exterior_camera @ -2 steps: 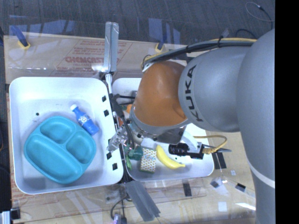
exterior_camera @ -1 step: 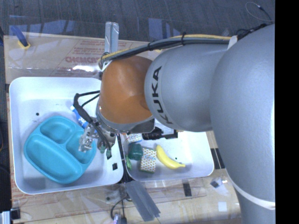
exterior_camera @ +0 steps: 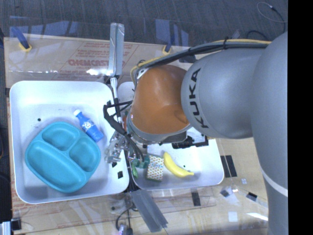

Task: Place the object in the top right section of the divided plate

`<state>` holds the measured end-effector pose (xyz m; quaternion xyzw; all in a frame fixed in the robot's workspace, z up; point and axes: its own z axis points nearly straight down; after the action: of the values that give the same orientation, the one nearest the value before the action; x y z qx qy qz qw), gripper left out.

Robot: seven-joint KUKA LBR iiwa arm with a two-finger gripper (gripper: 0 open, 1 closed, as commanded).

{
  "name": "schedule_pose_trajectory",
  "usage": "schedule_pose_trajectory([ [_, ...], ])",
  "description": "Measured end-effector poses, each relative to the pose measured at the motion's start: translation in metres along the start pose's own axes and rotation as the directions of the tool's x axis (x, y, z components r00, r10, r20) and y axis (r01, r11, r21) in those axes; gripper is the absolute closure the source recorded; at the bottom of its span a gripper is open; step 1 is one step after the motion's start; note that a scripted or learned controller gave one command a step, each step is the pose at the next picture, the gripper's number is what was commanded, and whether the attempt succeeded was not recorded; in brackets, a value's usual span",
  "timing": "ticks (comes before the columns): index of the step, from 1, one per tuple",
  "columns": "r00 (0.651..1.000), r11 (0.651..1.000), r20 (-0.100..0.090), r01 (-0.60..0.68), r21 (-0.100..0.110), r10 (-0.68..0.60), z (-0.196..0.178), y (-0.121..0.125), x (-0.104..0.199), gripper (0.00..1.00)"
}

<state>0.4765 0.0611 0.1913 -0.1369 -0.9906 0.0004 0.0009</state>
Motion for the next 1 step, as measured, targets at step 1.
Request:
schedule_pose_trajectory([
  [1, 0.993, 0.993, 0.001, -0.116, -0.001, 0.116, -0.0004, -0.0005, -0.0633, 1.00],
])
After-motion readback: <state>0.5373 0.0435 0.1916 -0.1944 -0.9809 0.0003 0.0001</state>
